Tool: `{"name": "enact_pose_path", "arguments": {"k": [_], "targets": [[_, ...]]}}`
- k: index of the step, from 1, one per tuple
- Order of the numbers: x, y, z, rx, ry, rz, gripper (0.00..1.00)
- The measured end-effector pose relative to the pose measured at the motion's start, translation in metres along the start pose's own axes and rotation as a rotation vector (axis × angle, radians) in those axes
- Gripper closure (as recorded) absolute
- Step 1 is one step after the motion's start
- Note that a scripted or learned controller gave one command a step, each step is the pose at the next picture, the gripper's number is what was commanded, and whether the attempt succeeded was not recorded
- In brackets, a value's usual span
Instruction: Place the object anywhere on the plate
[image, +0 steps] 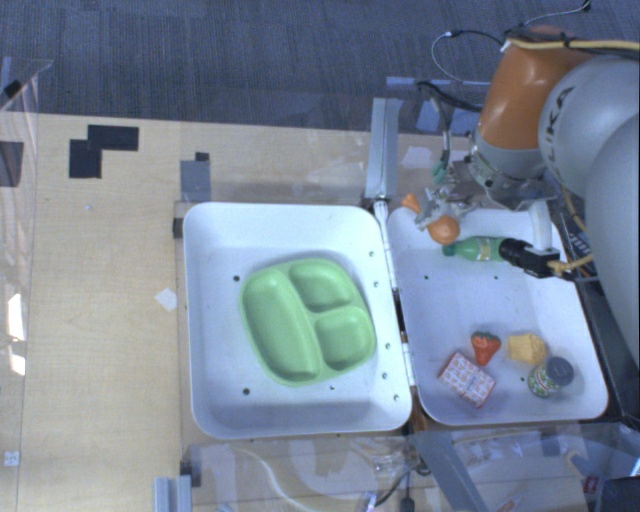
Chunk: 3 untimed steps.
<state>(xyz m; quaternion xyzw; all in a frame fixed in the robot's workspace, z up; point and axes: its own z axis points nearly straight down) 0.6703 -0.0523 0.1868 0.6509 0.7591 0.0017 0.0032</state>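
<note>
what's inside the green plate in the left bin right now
Nothing can be seen on the green plate; all three of its compartments look bare. No part of it is covered. The toys, including the strawberry, lie in the right bin.

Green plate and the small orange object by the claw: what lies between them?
In the camera view, between the green plate and the small orange object lie bare white bin floor and the two bins' adjoining rims.
</note>
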Motion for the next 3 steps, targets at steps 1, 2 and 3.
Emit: {"name": "enact_pose_path", "arguments": {"k": [1, 2, 3], "targets": [[0.095, -0.038, 0.001, 0.002, 0.003, 0.100, 1.00], [0.216, -0.074, 0.033, 0.004, 0.004, 0.078, 1.00], [0.215, -0.074, 0.033, 0.004, 0.004, 0.079, 0.00]]}}
